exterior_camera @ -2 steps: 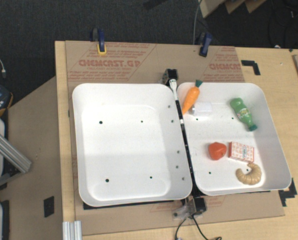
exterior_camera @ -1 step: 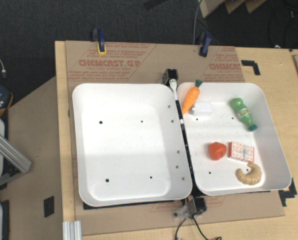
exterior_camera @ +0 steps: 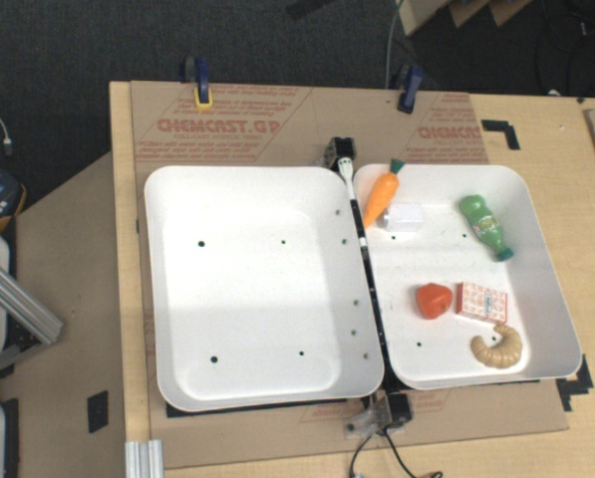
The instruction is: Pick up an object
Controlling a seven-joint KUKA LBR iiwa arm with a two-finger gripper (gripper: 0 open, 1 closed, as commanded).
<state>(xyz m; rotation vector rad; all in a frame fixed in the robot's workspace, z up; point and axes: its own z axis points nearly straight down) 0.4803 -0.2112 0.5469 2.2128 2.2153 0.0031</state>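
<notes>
The right bin (exterior_camera: 536, 217) holds several small objects. An orange carrot (exterior_camera: 381, 195) lies at its upper left, with a small white block (exterior_camera: 405, 219) just beside it. A green bottle (exterior_camera: 485, 226) lies tilted at the upper right. Lower down sit a red rounded piece (exterior_camera: 434, 301), a pink-patterned flat card box (exterior_camera: 482, 304) right of it, and a tan croissant-shaped piece (exterior_camera: 499, 348) near the front rim.
The left bin (exterior_camera: 177, 227) sits beside the right one on a cardboard sheet (exterior_camera: 277, 118) held by blue clamps (exterior_camera: 199, 74). A black strip (exterior_camera: 361, 257) runs between the bins. Cables (exterior_camera: 377, 436) lie at the front edge.
</notes>
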